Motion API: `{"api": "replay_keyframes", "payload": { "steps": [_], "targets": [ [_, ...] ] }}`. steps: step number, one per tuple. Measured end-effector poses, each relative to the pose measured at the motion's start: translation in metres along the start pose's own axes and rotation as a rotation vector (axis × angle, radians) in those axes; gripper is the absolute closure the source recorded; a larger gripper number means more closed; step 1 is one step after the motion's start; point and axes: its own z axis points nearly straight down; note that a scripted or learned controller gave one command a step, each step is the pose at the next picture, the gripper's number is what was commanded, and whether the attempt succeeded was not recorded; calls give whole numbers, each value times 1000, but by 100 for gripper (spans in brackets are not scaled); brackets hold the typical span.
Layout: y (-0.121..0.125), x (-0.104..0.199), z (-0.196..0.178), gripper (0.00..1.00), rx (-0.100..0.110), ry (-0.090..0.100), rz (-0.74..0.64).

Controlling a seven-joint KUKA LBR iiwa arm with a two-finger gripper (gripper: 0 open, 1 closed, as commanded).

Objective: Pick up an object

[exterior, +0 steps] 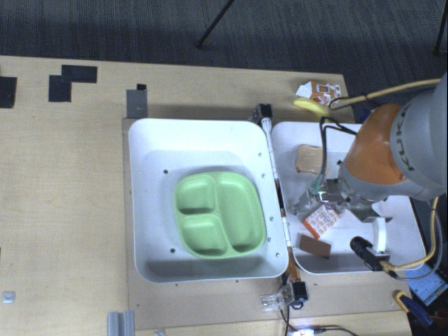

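Observation:
My gripper (316,197) reaches down into the right bin (409,238), coming from the grey arm with its orange band (374,154). Right beneath it, touching or nearly so, lies an orange and white packet (323,220). A brown block (314,246) rests close to the bin's front wall, just below the packet. A tan sponge-like block (307,158) sits toward the back of the same bin, partly behind a cable. The arm hides the right middle of this bin.
The left bin (150,187) holds a green divided plate (220,213). On the bench behind the right bin lie a yellow item (309,105) and a small white and orange packet (320,89). A ridge (274,180) separates the two bins.

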Motion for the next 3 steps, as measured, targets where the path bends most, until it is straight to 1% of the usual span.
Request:
{"api": "replay_keyframes", "payload": {
  "steps": [1, 2, 3],
  "targets": [
    [2, 0, -12, 100, -5, 0, -1],
    [55, 59, -98, 100, 4, 2, -2],
    [122, -44, -66, 100, 7, -1, 0]
  ]
}}
